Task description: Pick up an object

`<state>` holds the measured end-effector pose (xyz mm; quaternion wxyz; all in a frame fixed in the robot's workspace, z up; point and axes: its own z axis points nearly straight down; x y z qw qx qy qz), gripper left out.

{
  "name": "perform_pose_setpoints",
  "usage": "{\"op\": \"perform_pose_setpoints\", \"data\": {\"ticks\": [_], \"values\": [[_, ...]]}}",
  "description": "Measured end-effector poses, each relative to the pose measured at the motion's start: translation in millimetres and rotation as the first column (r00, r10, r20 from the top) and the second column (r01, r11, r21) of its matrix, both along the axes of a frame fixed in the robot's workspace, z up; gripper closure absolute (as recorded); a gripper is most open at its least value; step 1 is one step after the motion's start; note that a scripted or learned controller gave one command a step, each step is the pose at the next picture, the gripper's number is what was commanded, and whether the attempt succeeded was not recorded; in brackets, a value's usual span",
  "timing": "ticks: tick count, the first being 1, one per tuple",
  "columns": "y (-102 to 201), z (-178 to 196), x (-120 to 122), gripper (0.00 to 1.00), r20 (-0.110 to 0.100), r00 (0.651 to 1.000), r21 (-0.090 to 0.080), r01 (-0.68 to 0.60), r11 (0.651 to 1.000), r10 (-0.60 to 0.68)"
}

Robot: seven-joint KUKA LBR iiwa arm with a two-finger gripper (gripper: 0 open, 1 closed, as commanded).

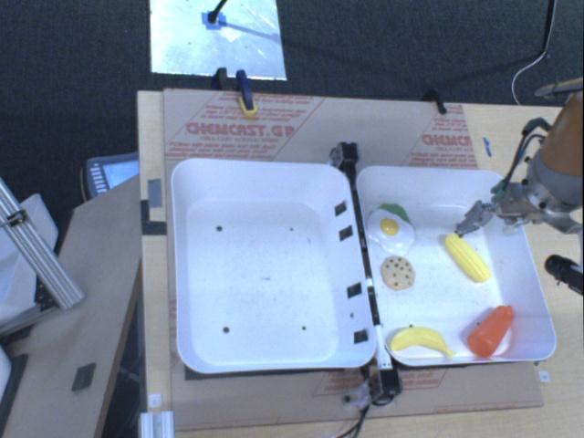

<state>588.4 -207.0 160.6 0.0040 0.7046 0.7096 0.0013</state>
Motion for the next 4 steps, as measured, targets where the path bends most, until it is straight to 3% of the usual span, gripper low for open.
{"op": "perform_pose_setpoints", "data": {"ticks": [1, 2, 3, 4], "values": [[1, -77, 9, 0.0, -0.004, 1.0, 0.002, 0.0, 1.0, 0.0], [1, -65, 9, 1.0, -0.003, 1.0, 0.002, 0.0, 1.0, 0.0], [41, 32, 4, 1.0, 0.0, 1.0, 0.003, -0.001, 1.0, 0.001], [124, -18, 2, 1.0, -0.008, 1.0, 0.005, 0.001, 1.0, -0.001]]}}
